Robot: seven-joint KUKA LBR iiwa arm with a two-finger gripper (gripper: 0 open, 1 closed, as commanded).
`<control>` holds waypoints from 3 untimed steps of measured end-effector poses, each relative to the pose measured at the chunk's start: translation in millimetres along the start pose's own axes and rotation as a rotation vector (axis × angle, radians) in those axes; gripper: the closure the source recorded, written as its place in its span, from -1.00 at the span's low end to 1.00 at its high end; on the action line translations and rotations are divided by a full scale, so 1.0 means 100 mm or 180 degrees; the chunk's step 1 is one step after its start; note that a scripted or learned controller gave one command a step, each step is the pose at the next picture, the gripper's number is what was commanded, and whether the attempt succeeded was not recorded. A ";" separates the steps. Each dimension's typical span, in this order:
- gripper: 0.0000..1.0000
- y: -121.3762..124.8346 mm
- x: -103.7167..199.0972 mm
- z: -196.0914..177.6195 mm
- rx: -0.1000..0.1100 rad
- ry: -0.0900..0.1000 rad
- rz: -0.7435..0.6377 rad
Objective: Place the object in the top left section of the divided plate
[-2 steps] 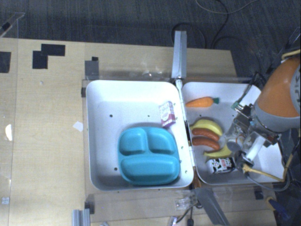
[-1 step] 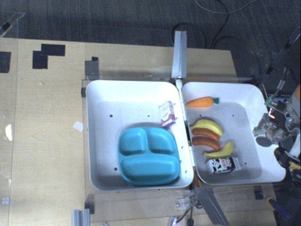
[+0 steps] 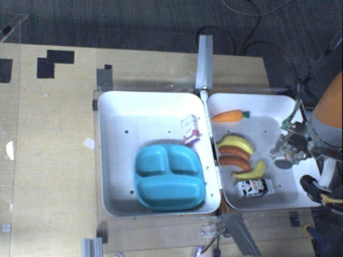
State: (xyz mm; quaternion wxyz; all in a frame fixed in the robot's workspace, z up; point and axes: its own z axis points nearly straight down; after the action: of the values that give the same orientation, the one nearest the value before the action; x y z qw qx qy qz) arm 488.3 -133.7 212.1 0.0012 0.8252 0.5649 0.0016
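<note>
A blue divided plate [image 3: 169, 176] lies in the left bin [image 3: 115, 143], toward its front right, with two small sections at the back and one large section at the front. A small pink and white packet [image 3: 190, 129] lies just behind the plate, against the bin's right wall. My gripper [image 3: 286, 153] hangs over the right side of the right bin [image 3: 268, 108], with nothing seen between its fingers. To its left in that bin lie a carrot [image 3: 230, 116], a yellow banana [image 3: 236, 143], a red sausage [image 3: 234, 160], a second banana [image 3: 253, 171] and a small black and white carton [image 3: 252, 187].
A metal post [image 3: 204, 63] stands behind the seam between the two bins. The arm's grey body with the orange band [image 3: 328, 108] fills the right edge over the right bin. Cables lie on the dark floor behind the bench.
</note>
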 end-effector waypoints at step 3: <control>1.00 0.33 -0.34 -0.07 0.0003 -0.0004 -0.0073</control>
State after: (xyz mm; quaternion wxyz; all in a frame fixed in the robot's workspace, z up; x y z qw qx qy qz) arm 506.9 -177.1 219.5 0.0013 0.8187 0.5743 0.0009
